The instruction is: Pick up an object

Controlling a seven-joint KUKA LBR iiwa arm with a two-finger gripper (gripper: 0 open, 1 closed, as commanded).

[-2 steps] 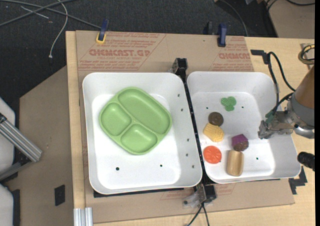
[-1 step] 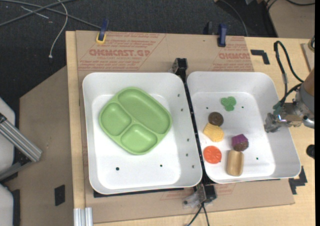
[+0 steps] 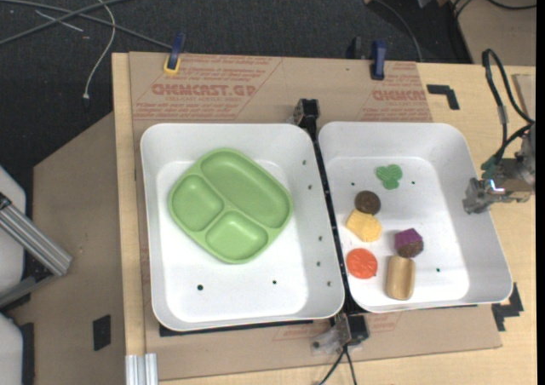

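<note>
The right bin (image 3: 443, 143) holds several small toy foods. A green leafy piece (image 3: 389, 175) lies toward the back, with a brown ball (image 3: 367, 202) and a yellow wedge (image 3: 364, 226) just in front of it. Nearer the front are a purple piece (image 3: 409, 242), an orange-red round piece (image 3: 362, 263) and a tan cylinder (image 3: 400, 278). My gripper (image 3: 482, 196) sits at the bin's right rim, outside the group and well to the right of the purple piece. Nothing shows in its grasp.
In the left bin (image 3: 162, 204) lies a light green divided plate (image 3: 228, 204). Both bins rest on a cardboard sheet (image 3: 213, 85) held by two clamps at the back. Cables hang at the far right (image 3: 502, 102), and a metal rail (image 3: 30, 238) is at the left.
</note>
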